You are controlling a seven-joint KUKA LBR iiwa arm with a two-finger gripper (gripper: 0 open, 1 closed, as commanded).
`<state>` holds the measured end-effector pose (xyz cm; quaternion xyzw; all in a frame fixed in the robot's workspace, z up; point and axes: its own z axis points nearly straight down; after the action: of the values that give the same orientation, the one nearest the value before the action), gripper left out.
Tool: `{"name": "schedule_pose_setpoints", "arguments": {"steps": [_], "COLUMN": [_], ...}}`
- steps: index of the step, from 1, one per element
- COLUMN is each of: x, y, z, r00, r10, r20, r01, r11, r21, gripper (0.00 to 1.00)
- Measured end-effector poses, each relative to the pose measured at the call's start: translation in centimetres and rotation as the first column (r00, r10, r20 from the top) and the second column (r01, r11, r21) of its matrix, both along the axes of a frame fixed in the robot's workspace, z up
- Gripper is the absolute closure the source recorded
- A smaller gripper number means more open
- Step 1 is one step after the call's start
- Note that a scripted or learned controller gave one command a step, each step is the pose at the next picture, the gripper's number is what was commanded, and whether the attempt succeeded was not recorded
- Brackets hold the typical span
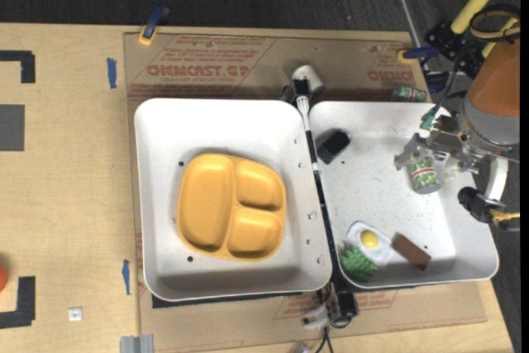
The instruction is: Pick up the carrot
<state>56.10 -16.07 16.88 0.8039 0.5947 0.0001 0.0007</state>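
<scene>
Camera view: gripper [424,155] over can [426,177] (right bin [388,136]) — egg [369,241], broccoli [359,261] nearby.

The arm [496,99] is a thick rounded body at the right of the scene, with a broad orange band [498,83] over a grey collar beneath it. Below the collar sits a cluttered wrist block of silver-grey metal plates and brackets, with small dark fittings. Black cables [463,45] loop on the far side of the wrist, bundled beside a blue clip. The claw [423,169] is of pale grey metal, angular in shape. On the near side a white housing carries a black rounded part [473,202] with a thin yellow wire trailing off it.
</scene>
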Motion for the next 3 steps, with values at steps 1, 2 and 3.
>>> {"name": "schedule_pose_setpoints", "arguments": {"steps": [1, 2, 3], "x": [-3.2, 3.2, -1.0], "y": [6.3, 1.8, 3.7], "z": [-8.0, -7.3, -8.3], "r00": [0.947, 0.882, 0.949], "r10": [0.323, 0.471, 0.317], "r20": [-0.002, 0.001, 0.001], "r01": [-0.323, -0.471, -0.317], "r11": [0.947, 0.882, 0.949], "r21": [0.003, -0.002, 0.0], "gripper": [0.0, 0.0, 0.0]}}
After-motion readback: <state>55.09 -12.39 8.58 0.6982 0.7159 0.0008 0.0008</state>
